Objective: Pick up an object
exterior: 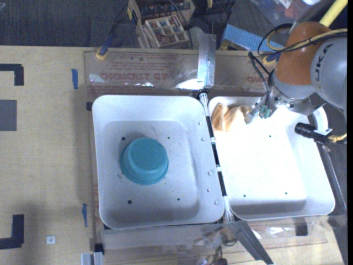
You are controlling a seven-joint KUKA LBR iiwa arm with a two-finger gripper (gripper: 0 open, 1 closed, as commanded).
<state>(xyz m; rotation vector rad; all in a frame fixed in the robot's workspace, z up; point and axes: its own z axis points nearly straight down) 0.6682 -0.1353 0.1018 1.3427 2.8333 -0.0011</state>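
Note:
A tan, bread-like object [226, 117] lies in the far left corner of the right bin [276, 203], against its back wall. My gripper [259, 113] hangs just to the right of that object, low over the bin's back part, with the grey arm and its orange band [300, 51] behind it. Whether it touches the tan object is unclear. A teal bowl [144, 160] sits upside down in the middle of the left bin [110, 115], far from the gripper.
The two bins meet at a ridge [215, 153] in the middle. A black cable fitting [309, 130] sticks out over the right bin's right rim. Boxes and clutter [162, 24] stand beyond the back edge of the bench.

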